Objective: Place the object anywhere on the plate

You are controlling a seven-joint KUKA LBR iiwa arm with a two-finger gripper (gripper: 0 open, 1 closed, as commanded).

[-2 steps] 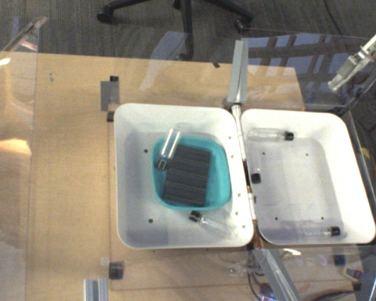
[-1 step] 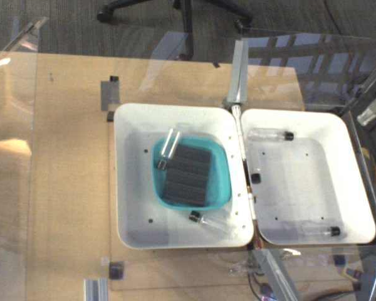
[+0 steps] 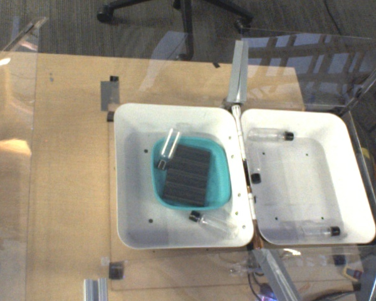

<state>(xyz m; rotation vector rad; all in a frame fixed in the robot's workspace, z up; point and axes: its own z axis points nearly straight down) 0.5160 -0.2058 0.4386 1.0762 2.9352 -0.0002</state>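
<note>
A teal plate (image 3: 222,184) lies in the left bin (image 3: 131,187). A black ridged block (image 3: 187,174) rests flat on the plate and covers most of it. A clear tube with a black cap (image 3: 168,148) leans over the plate's upper left rim. A second clear capped tube (image 3: 205,220) lies on the bin floor just below the plate. The right bin (image 3: 301,174) holds two more clear tubes, one near its top edge (image 3: 272,135) and one near its bottom edge (image 3: 316,231).
A small black piece (image 3: 255,178) sits by the divider between the bins. A metal bar (image 3: 237,74) stands behind the bins. Clear plastic panels rise at the bench's left and right sides. An office chair base (image 3: 185,5) is on the floor beyond.
</note>
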